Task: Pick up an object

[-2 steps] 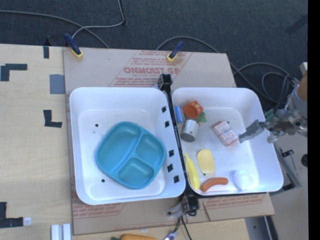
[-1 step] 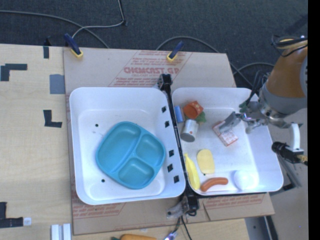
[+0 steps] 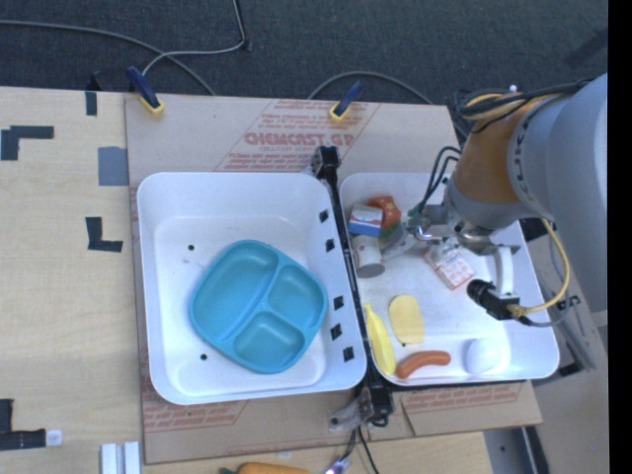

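Arm (image 3: 513, 166) reaches in from 3 o'clock, jaws (image 3: 420, 233) low over right bin (image 3: 533, 358) near can (image 3: 367, 220); can't tell if jaws apart.

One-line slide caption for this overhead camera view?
KUKA arm reaches into the right bin of toy food; blue divided plate sits in the left bin.

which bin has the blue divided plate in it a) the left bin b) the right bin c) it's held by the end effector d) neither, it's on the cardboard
a, the blue divided plate lies flat on the floor of the left bin, while the hot dog and banana sit in the right bin.
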`<state>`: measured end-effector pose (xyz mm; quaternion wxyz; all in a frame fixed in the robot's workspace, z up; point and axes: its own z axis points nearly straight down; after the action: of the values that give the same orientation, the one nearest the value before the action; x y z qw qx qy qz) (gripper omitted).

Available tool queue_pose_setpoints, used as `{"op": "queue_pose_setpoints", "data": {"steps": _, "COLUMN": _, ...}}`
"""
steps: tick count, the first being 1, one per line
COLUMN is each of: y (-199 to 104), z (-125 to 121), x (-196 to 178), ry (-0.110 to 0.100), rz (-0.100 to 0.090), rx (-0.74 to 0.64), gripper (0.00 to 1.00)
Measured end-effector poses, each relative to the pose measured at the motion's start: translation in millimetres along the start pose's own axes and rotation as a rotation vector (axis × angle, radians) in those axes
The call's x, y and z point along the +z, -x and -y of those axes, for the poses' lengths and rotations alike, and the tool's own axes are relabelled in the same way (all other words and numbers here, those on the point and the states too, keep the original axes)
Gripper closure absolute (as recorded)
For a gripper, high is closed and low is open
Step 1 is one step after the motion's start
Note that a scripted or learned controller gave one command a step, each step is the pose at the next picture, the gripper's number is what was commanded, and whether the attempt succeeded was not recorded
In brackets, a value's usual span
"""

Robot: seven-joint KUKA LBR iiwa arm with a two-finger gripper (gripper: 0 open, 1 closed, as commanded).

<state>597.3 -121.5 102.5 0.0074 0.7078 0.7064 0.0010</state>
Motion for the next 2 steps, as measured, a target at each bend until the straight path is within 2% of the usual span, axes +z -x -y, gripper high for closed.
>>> {"op": "queue_pose_setpoints", "data": {"steps": 1, "y": -10.3, "z": -44.7, "x": 13.9, "ry": -0.011, "rz": 0.012, "rx": 0.006, "gripper": 0.0}}
{"op": "queue_pose_setpoints", "data": {"steps": 2, "y": -8.4, "z": -70.1, "x": 16.8, "ry": -0.009, "rz": 0.009, "rx": 0.002, "gripper": 0.0}}
